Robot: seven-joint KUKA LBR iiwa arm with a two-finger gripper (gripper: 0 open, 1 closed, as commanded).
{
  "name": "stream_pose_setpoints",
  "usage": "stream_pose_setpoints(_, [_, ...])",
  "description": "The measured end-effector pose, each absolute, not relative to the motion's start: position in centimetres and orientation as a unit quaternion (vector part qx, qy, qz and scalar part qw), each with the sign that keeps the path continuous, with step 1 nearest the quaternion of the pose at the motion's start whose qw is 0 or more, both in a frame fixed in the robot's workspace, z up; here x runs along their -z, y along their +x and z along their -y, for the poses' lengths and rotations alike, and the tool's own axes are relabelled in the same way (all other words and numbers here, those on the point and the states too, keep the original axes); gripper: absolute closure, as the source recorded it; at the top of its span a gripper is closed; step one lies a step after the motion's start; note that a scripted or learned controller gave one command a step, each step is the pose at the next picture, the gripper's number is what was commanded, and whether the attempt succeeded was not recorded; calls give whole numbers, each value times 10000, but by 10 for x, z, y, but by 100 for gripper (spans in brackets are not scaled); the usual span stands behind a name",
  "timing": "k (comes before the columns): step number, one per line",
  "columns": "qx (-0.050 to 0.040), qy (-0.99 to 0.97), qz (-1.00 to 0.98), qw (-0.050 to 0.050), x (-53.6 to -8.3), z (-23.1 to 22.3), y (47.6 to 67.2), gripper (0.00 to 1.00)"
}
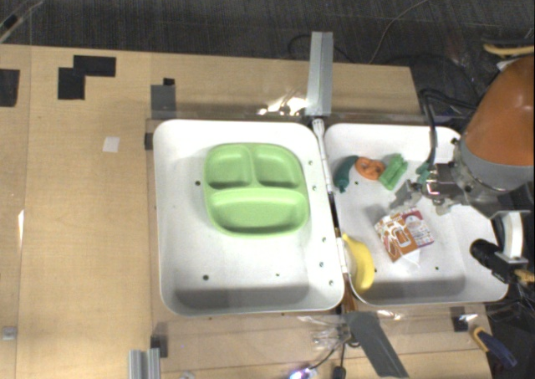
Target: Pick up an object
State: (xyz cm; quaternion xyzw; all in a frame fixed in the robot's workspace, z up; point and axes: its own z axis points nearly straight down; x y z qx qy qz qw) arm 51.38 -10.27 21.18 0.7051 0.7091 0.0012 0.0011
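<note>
The right bin (456, 273) holds several objects. A teal piece (343, 174), an orange piece (369, 168) and a green block (394, 172) lie together near its far left. A red-and-white snack packet (405, 237) lies in the middle, and a banana (361, 262) rests against the left wall at the front. My gripper (420, 198) hangs just above the far edge of the packet, to the right of the green block. Its fingers look spread open, with nothing between them.
A light green divided plate (253, 187) lies in the left bin (180, 227). A metal post (320, 76) rises behind the wall between the bins. The grey arm with its orange band (501, 118) covers the right bin's far right corner.
</note>
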Motion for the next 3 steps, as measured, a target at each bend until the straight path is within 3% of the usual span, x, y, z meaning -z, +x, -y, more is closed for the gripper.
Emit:
stream_pose_setpoints(1, [-49, 6156, -7880, 82, -101, 111, 494, 0])
stream_pose_setpoints(2, [-58, 6154, -7882, 109, -112, 111, 497, 100])
stream_pose_setpoints(3, [-17, 6332, -7740, 19, -185, 48, 505, 100])
